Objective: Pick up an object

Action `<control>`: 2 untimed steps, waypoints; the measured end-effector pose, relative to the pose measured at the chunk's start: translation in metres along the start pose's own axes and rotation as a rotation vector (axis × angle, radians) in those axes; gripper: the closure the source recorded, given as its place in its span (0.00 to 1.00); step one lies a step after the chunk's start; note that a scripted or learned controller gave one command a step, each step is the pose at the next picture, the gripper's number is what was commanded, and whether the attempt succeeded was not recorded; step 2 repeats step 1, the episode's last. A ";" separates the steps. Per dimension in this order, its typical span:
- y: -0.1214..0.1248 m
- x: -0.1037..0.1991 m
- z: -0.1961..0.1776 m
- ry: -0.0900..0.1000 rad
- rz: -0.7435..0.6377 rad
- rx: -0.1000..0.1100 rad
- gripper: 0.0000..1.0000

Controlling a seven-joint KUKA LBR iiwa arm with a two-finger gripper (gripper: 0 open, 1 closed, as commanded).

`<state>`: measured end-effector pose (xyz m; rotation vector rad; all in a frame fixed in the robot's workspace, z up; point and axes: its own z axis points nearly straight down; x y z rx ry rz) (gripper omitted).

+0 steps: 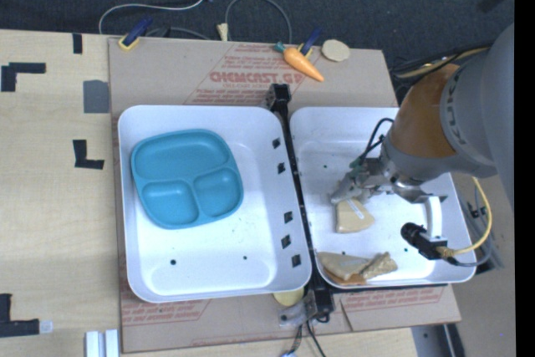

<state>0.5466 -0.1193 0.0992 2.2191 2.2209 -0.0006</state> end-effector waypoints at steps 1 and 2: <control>-0.005 0.081 -0.090 0.005 -0.009 -0.006 1.00; -0.005 0.081 -0.090 0.005 -0.009 -0.006 1.00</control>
